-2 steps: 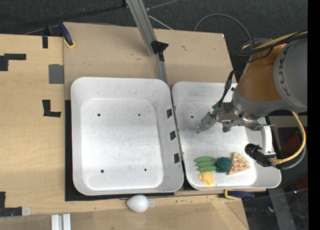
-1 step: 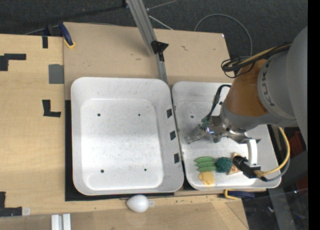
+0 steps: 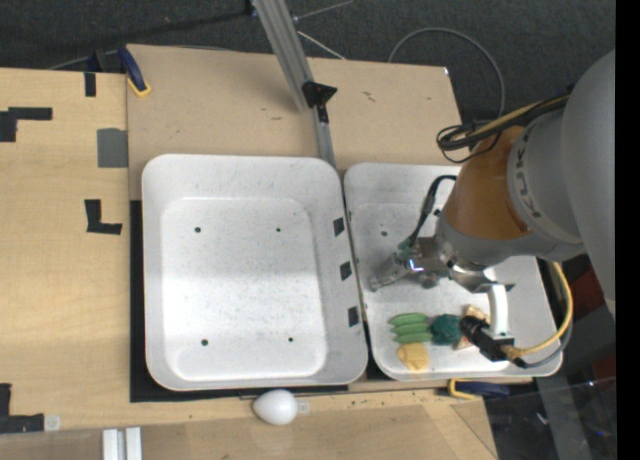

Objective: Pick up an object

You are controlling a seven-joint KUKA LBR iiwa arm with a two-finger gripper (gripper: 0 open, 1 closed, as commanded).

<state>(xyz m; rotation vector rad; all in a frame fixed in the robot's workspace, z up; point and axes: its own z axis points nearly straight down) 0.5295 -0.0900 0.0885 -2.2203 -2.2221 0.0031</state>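
Nearest, a white egg-shaped ball (image 3: pixel 275 407) lies on the bench just outside the bins, beyond easy reach.

Just past it, in the near corner of the right bin (image 3: pixel 400 176), three small things crowd together: a yellow piece (image 3: pixel 414 354), a light green ridged piece (image 3: pixel 408 324) touching it, and a dark green lump (image 3: pixel 446 328) just beside. Any of them could serve as the object to pick.

Farther in, the gripper (image 3: pixel 386 277) hangs low over bare bin floor, near the divider and apart from the cluster. Whether it is spread wide or closed narrow cannot be told, and nothing is visibly held.

The chief risk, as I judge it, is closing on nothing if it descends where it is. Moved over the cluster, it could nudge two pieces at once or pin one against the bin wall.

The left bin (image 3: pixel 152 248) lies beyond the divider, and a grey pole (image 3: pixel 285 33) slants at the far edge.
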